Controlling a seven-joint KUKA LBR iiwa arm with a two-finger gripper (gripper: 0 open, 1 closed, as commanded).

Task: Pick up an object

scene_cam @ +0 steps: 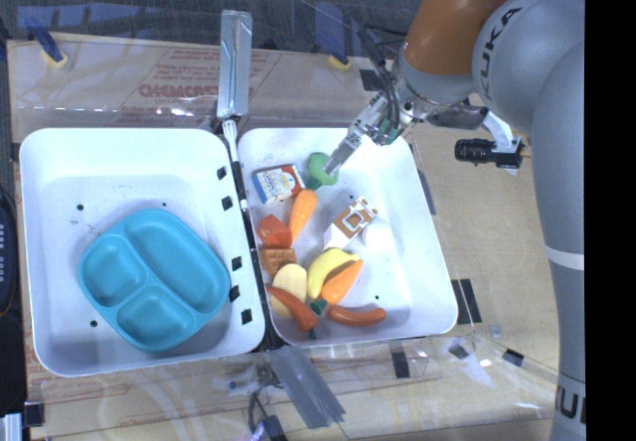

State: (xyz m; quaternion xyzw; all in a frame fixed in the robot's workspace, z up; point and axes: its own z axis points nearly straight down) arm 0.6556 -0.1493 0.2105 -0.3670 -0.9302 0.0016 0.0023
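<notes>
In your left bin lies a blue divided plate. In the right bin you see a heap of toy food: a carrot, a banana, a small carton. At the back sits a green ball, with the gripper right against it. You cannot tell how its fingers stand.

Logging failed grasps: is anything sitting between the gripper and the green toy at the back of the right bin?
Nothing visible. The gripper is right at the green toy at the back of the right bin. The nearest neighbours, the small carton and the carrot, lie beside and in front of it.
</notes>
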